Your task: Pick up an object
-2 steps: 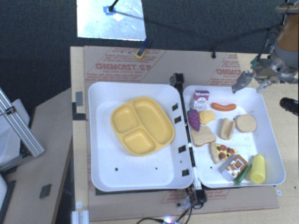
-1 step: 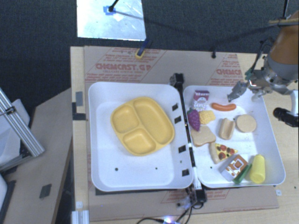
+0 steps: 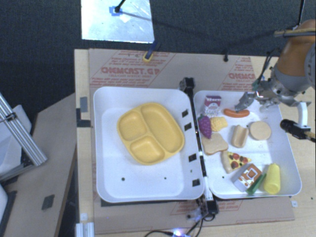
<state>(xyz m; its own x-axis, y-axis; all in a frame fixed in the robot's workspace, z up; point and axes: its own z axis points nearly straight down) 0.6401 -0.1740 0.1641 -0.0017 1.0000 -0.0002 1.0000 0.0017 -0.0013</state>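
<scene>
My gripper (image 3: 252, 104) hangs over the far edge of the right bin (image 3: 291, 174), open, with nothing between its fingers. Just below it lies a red sausage (image 3: 236, 113). Around that lie a small milk carton (image 3: 213, 104), purple grapes (image 3: 205, 126), a yellow corn piece (image 3: 218, 123), a bread slice (image 3: 215, 144), a bun (image 3: 239, 136) and a round cookie (image 3: 259, 130). Nearer the front are a pizza slice (image 3: 235, 159), a small printed box (image 3: 246, 175), a green stick (image 3: 256, 182) and a yellow bottle (image 3: 272, 178).
The left bin (image 3: 106, 181) holds a yellow divided plate (image 3: 149, 132). A black hinge strip (image 3: 195, 142) runs between the two bins. A shiny metal sheet (image 3: 117, 14) lies beyond the bench at the back.
</scene>
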